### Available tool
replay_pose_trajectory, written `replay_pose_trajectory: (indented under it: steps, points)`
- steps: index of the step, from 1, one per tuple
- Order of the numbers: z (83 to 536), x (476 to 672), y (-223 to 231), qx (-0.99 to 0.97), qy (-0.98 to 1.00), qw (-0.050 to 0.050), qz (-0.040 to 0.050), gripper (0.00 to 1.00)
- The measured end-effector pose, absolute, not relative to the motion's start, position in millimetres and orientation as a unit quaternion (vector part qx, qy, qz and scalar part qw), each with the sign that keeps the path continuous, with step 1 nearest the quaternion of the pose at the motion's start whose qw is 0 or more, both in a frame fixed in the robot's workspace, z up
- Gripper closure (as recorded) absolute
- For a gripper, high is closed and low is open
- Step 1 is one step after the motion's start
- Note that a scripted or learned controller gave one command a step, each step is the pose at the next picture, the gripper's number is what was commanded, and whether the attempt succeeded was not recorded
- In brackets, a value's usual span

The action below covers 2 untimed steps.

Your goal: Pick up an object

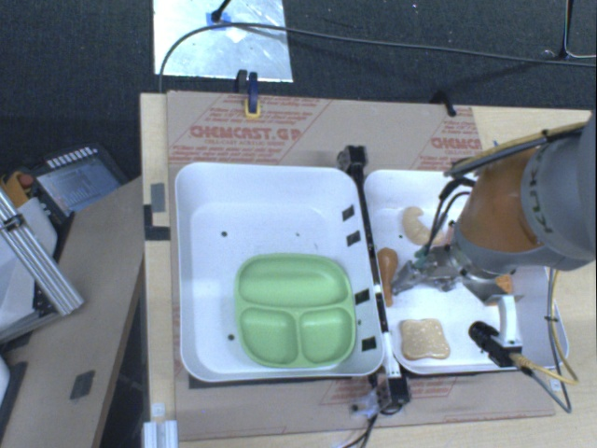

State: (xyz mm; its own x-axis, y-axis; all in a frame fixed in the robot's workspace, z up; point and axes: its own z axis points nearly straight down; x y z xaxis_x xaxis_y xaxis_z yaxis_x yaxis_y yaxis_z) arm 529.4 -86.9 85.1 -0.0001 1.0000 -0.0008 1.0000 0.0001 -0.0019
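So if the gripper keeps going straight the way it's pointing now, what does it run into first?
Most likely the brown stick-shaped item lying along the right bin's left wall. The gripper points toward that side and its tip sits right beside the item. Height is hard to judge from above, so it might pass over it.

My grey arm with its orange band (522, 213) runs off the right edge and covers much of the right white bin (410, 183); my gripper's (403, 278) fingers are too small to read.
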Motion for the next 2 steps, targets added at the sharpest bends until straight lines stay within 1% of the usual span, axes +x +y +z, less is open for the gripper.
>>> replay_pose_trajectory:
  steps: [1,2]
  points:
    - [98.0,531.0,-86.7,-0.707,-0.708,-0.001,-0.0007,1.0]
    - [146.0,528.2,-94.9,-0.707,-0.707,-0.003,-0.0016,1.0]
